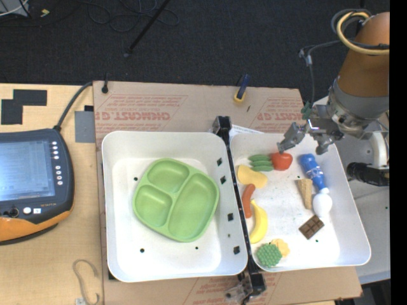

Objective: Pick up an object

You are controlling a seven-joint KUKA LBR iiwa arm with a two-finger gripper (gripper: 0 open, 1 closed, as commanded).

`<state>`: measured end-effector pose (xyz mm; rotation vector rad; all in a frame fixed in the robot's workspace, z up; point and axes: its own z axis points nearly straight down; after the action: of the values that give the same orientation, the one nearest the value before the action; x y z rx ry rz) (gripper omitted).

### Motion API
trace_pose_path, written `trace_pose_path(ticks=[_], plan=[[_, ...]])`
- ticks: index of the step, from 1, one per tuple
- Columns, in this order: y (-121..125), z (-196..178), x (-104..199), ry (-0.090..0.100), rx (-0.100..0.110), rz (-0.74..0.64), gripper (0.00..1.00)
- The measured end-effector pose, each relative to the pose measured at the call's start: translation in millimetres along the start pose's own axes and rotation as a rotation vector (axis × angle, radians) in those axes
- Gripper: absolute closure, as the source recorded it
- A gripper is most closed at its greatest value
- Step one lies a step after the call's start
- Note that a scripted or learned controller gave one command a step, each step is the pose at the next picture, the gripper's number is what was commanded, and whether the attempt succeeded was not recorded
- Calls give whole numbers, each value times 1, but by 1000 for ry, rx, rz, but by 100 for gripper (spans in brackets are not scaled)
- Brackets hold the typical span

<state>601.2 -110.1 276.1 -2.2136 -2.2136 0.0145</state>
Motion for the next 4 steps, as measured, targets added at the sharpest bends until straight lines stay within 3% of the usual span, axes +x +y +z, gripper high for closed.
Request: trace_pose_path(ticks=[1, 4], plan=[[2, -8, 0, -1, -13, -2, 0], [12, 157, 13, 0, -9, 2, 0]])
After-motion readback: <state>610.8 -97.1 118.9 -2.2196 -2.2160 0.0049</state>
